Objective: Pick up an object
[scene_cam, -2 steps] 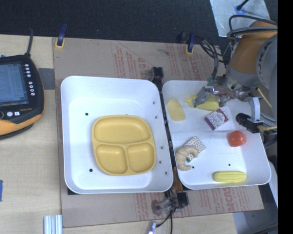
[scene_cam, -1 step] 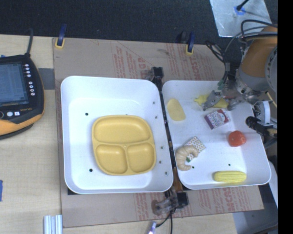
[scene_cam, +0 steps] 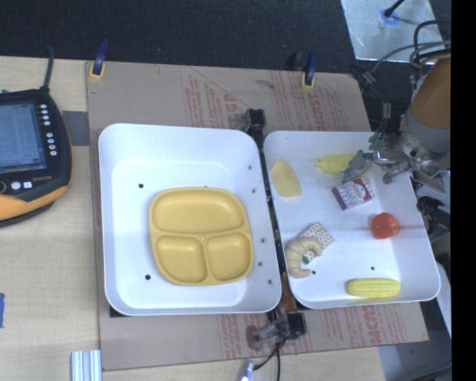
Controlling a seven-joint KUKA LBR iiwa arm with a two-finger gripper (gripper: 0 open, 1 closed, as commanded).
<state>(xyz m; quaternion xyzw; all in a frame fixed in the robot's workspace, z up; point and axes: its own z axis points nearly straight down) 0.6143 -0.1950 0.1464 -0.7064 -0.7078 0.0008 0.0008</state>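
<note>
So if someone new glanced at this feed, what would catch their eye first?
Probably the big yellow three-compartment plastic tray, sitting alone in the left white bin. Next, the scatter of small items in the right white bin: a red tomato-like ball and a yellow corn cob near the front edge. The grey gripper hangs over that bin's far right corner.

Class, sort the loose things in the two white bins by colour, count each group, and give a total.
Yellow: 4 (divided tray, pale oval piece, banana-like piece, corn cob)
Red: 2 (tomato, red-and-white packet)
Tan or beige: 2 (doughnut-like ring, checked wafer)
Total: 8
</note>
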